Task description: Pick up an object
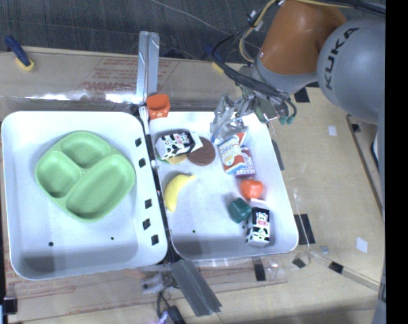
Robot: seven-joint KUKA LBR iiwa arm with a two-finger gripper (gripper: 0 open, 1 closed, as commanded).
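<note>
My arm [352, 59] is rounded grey casing stamped KUKA in dark letters, with a glossy orange band [295, 32]; black cables [241, 42] loop off it toward the small metallic end effector [230, 120].

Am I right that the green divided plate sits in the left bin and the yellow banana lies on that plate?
Not quite. The green divided plate does sit in the left white bin, but the yellow banana lies in the right white bin, near its left wall, below the cow-print carton. The camera view shows it.
</note>
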